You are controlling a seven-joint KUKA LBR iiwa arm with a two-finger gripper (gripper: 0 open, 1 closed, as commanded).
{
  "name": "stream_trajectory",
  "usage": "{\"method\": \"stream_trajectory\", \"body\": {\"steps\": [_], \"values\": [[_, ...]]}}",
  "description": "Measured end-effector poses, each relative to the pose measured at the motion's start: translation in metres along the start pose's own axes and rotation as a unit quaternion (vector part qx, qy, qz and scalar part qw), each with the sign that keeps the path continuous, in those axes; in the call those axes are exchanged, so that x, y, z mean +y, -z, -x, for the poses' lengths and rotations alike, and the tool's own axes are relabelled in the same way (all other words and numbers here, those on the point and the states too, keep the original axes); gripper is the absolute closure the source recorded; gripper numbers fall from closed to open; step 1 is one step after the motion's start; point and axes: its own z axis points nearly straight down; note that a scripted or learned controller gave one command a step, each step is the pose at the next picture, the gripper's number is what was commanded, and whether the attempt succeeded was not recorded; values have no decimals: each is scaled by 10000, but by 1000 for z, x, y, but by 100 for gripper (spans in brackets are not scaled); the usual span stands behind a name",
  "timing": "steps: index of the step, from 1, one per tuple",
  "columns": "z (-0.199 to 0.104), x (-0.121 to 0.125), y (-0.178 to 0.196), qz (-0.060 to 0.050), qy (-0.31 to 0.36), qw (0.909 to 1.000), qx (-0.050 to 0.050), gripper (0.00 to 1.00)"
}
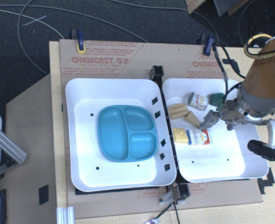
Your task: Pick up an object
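Several small objects lie in the right bin (221, 164): a tan bread-like piece (178, 110), a tan wedge (192, 119), a small white jar with a label (198, 101), a dark green item (216, 98), and a yellow, white and red packet (192, 136). My gripper (212, 118) hangs over the right bin, just right of the tan wedge and above the packet. Its fingers (207, 121) point left and down with nothing between them. The arm's orange band (265, 76) rises at the right.
The left bin (81, 167) holds a blue divided plate (128, 133). A black divider with clips (163, 125) runs between the bins. Cables and clamps sit along the bench's far edge (207, 45). The right bin's lower half is bare white floor.
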Motion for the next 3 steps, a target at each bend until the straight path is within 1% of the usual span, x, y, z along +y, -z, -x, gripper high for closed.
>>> {"method": "stream_trajectory", "body": {"steps": [1, 2, 3], "values": [[0, 3, 7, 72, 15, 10000, -10, 0], [3, 0, -55, 43, 9, 10000, -5, 0], [3, -1, -108, 44, 11, 10000, -4, 0]]}}
